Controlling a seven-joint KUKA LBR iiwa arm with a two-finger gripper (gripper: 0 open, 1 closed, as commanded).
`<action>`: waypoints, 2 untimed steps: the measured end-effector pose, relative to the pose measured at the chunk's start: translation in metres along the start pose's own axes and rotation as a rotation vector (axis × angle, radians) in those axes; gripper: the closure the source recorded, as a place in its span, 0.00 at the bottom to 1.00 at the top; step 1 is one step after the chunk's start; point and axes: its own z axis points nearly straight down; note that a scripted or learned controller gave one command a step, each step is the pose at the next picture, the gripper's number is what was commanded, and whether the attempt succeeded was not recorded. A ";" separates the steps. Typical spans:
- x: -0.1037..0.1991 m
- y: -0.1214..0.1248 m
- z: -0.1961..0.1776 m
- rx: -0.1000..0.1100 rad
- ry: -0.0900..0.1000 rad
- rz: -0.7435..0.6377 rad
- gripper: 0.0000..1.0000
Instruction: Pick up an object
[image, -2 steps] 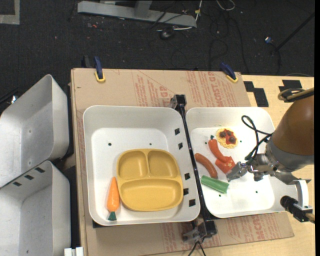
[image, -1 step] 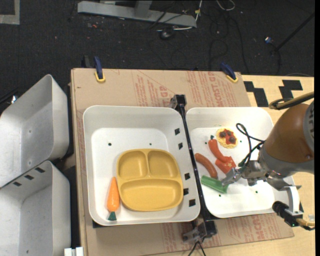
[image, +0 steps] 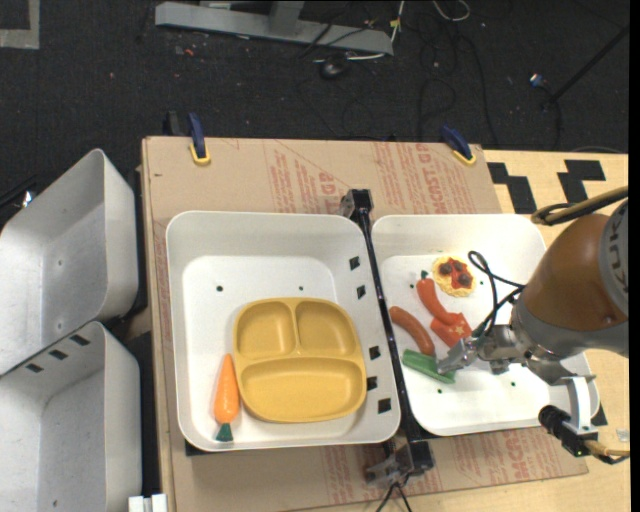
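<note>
The right bin (image: 500, 410) holds several toy foods. A green bean-like piece (image: 422, 365) lies near its left wall, with a brown sausage (image: 412, 329) just above it. A red pepper (image: 444, 316) lies beside the sausage, and a small round pizza toy (image: 454, 276) sits at the back. My gripper (image: 460, 357) reaches in from the right, low over the bin floor. Its tip is at the right end of the green piece, just below the red pepper. I see nothing lifted off the floor.
The left bin (image: 200, 300) holds a yellow divided plate (image: 300, 360) with an orange carrot (image: 227, 391) lying along its left side. A black divider (image: 372, 290) runs between the bins. The arm's orange band (image: 570, 285) hangs over the right bin's right side.
</note>
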 end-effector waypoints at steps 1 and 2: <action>0.001 0.002 -0.011 -0.004 0.002 0.000 1.00; -0.008 -0.002 -0.061 -0.002 -0.002 0.000 1.00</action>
